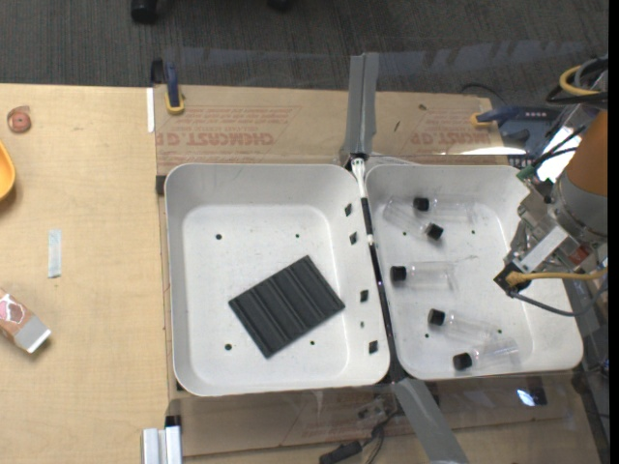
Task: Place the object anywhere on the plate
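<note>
clear black-capped vial (481,355), ribbed dark plate (286,305)

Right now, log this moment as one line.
gripper: over right bin, fingers unclear | five clear black-capped vials: in right bin | dark ribbed plate: in left bin

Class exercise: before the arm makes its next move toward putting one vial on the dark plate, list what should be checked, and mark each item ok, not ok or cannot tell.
1. Dark ribbed plate lies flat in left bin, top bare: ok.
2. Clear black-capped vials lie in right bin, apart from each other: ok.
3. Gripper over right bin's right edge: ok.
4. Vial between the gripper's tips: cannot tell.
5. Yellow cable by the gripper clear of vials: ok.
</note>
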Robot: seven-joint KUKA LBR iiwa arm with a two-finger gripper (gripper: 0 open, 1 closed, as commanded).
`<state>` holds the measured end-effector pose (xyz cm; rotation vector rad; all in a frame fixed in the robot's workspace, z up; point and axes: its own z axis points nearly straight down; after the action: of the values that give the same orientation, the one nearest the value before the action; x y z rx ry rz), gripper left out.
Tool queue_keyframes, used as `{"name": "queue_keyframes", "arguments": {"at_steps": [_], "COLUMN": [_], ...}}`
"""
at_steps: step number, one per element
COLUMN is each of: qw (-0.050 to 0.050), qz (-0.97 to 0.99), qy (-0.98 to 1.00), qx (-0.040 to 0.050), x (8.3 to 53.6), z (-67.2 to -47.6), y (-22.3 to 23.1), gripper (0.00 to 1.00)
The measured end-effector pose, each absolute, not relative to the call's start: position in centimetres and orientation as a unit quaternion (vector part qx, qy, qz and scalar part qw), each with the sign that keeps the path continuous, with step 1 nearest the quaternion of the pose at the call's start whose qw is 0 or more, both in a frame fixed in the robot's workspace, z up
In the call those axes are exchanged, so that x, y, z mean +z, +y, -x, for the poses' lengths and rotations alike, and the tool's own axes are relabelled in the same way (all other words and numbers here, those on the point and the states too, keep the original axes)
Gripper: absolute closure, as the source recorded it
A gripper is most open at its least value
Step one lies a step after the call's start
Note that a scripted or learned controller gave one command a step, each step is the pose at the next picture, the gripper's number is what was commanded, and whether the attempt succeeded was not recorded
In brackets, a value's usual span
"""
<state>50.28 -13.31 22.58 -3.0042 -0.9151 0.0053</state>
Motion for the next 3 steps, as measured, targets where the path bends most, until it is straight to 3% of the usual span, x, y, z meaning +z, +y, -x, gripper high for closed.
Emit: {"name": "queue_keyframes", "arguments": {"at_steps": [1,2,3], "qw": [0.0,-0.001,-0.001], "qz": [0.966,0.97,0.994], "qy": [-0.259,-0.245,-0.111], "qx": [0.0028,0.0024,0.0012], "x": [22.6,25.1,27.2], "z": [-52.4,-61.5,-59.6], "y": [-5.9,1.3,7.0], "gripper": [1.0,1.0,1.0]}}
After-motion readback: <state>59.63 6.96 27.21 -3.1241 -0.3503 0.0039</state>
